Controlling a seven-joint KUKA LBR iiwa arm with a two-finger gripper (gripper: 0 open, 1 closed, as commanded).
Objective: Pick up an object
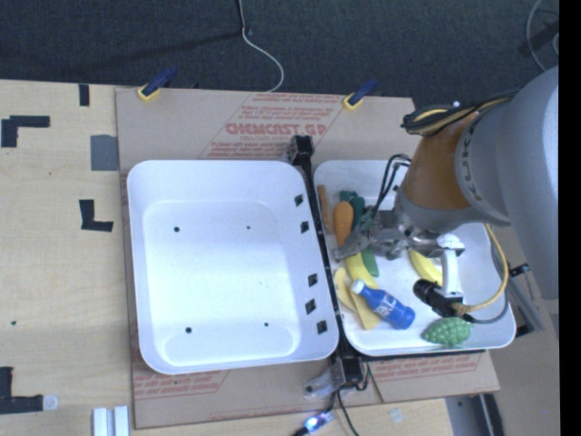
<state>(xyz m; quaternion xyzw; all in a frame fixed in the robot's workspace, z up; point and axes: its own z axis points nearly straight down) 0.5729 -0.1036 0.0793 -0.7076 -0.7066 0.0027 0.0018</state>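
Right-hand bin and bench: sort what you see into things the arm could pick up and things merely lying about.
Could be picked:
blue bottle
carrot
green bumpy toy
banana

Lying about:
left bin
blue-and-yellow clamps
white cable

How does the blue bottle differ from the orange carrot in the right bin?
The bottle is blue with a white cap; the carrot is orange. The bottle lies slanted near the bin's middle, cap toward the left bin; the carrot lies nearly lengthwise along the bin's left wall, further from the camera. The bottle rests on yellow items; the carrot sits beside a green item. Both lie in the right bin, close to the gripper.
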